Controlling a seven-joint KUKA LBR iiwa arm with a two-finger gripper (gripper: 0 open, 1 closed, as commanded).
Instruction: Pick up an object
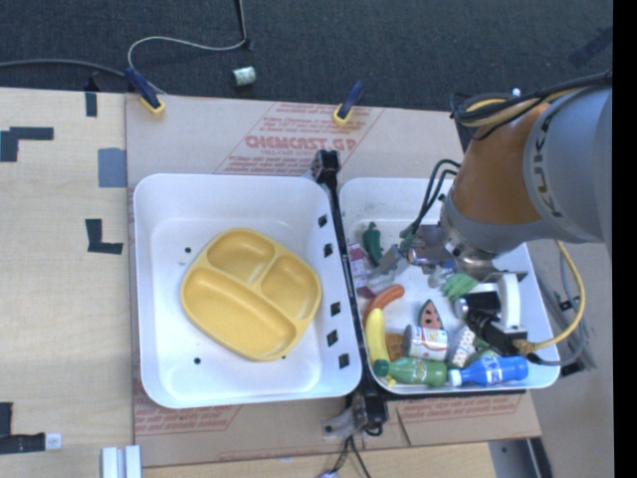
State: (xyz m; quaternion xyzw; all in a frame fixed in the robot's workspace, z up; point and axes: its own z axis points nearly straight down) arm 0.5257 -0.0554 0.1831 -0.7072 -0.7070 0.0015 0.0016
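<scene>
My fingers (460, 285) hover low in the right bin (542, 297) — whether they're parted or closed, I cannot tell. The banana (376, 333) lies lengthwise toward the divider; a green bottle (416, 371) and blue bottle (490, 371) crowd the front wall.

Two white bins (159, 267), one yellow tray (251, 294)

Dark carpet floor (398, 28) behind a cardboard-topped bench (289, 142).

Flat brown cardboard sheet (299, 142) with red lettering underlies both bins, pinned by two yellow clamps (146, 95) at its far edge. A small pale object (245, 75), possibly a cube, lies on dark carpet (398, 28) beside a black cable (237, 8).
</scene>
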